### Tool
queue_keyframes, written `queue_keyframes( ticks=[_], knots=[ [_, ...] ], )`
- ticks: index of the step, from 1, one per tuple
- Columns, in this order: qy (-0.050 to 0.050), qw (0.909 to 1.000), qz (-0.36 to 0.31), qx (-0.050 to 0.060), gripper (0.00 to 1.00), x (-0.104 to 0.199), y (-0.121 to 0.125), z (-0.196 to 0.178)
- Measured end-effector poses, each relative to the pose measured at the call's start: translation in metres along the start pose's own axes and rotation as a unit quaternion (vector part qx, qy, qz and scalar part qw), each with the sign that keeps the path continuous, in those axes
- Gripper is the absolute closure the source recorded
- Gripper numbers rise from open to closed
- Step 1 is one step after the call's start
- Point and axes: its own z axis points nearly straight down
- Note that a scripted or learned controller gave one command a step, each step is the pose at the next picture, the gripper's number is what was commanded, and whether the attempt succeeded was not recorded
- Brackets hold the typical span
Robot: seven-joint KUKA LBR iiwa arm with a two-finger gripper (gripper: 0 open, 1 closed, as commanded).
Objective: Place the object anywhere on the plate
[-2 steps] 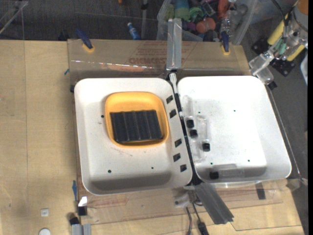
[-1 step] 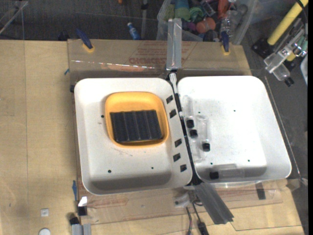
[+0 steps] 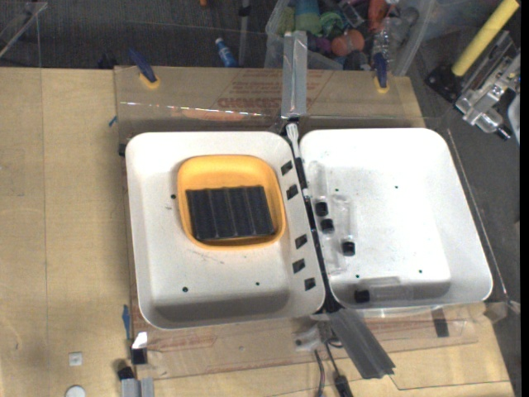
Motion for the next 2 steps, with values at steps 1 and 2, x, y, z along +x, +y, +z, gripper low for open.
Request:
queue_keyframes(
  ticks=[1,2],
  knots=[
    [-0.001,0.9937,-0.112,-0.001,1.0,0.007,-0.004,-0.083],
    [-0.001,0.9669,-0.255,-0.001,1.0,0.007,-0.004,-0.093]
  ],
)
